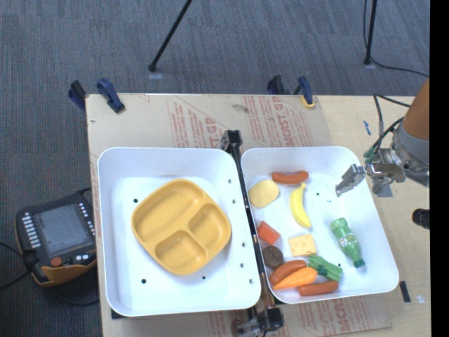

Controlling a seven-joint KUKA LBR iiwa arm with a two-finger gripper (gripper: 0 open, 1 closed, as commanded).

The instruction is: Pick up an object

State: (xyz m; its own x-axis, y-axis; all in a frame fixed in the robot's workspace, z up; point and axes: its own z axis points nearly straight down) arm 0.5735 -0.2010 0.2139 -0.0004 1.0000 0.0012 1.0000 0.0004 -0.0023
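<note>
Fingers (365, 175) spread apart and gripping nothing, we see them hanging over the right bin's (365, 276) far right rim, reaching in from the right. On the counter (161, 118), the left bin (112, 188) holds a yellow divided plate (181, 225). In the right bin we find a banana (300, 207) near the middle, a green bottle (347, 241) to its right, a carrot (295, 278) at the near edge, a sausage (290, 177) at the far side, and a cheese square (302, 245) below the banana.
</note>
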